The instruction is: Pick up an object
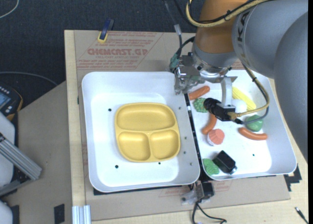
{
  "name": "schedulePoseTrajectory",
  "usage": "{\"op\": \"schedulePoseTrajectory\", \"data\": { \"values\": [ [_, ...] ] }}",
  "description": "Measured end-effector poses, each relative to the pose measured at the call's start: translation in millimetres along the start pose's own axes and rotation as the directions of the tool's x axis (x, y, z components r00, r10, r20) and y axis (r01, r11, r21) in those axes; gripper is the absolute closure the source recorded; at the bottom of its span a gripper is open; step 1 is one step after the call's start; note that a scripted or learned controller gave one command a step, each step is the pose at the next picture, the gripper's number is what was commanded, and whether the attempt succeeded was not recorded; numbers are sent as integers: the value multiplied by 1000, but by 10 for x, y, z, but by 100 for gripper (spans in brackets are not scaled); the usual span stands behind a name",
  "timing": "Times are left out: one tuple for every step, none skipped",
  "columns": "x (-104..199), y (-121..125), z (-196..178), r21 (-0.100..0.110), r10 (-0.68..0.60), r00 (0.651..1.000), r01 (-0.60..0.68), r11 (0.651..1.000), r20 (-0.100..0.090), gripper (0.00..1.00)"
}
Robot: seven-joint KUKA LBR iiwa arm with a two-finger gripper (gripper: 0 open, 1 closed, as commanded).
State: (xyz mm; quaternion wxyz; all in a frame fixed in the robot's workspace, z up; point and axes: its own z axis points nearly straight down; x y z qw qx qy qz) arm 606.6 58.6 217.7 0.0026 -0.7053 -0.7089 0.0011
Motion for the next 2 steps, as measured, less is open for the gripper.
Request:
{"op": "schedulePoseTrajectory", "data": {
  "values": [
    [-105, 26, 31, -1, 6, 1000, -6, 1000, 2, 100],
    [-90, -43, -147, -7, 5, 1000, -5, 1000, 2, 100]
  ]
}}
